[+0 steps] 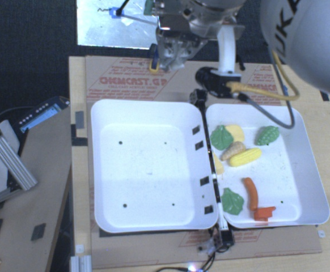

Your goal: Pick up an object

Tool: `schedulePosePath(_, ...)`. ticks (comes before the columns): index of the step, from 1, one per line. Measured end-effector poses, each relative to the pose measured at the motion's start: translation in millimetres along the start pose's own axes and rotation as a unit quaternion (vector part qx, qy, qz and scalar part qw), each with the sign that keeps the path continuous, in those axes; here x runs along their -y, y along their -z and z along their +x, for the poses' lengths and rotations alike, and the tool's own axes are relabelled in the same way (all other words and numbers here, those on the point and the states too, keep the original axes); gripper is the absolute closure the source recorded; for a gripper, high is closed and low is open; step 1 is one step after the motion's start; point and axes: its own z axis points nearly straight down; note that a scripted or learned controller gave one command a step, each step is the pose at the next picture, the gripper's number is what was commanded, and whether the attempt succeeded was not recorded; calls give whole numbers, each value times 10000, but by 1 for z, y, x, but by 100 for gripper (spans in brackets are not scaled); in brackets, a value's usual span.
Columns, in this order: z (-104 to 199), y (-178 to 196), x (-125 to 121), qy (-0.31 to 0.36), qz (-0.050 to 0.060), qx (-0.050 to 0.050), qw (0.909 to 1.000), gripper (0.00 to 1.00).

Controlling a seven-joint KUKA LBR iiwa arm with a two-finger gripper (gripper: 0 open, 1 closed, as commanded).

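Bench with 2 white bins [148, 109], toy vegetables [241, 152] in right, gripper [168, 58] raised, finger state unclear.

the toy foods [240, 156] lie in the right bin [301, 152]; the left bin [105, 152] sits touching it; gripper [168, 58] beyond the far rims.

Arm [301, 33] reaches in from upper right, wrist up high, gripper [168, 55] pointing down.

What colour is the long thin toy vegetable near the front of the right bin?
Orange, a carrot-like piece in the right bin, clearest in the camera view.
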Motion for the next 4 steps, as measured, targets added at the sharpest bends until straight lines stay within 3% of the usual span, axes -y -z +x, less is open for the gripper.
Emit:
schedulePosePath(1, -8, -48, 82, 33, 64, 6, 10000, 100)
schedulePosePath(2, 20, -118, 95, 45, 60, 8, 10000, 100)
schedulePosePath(3, 0, 50, 67, 16, -67, -40, 10000, 100)
schedulePosePath(4, 20, -55, 95, 46, 75, 16, 10000, 100)
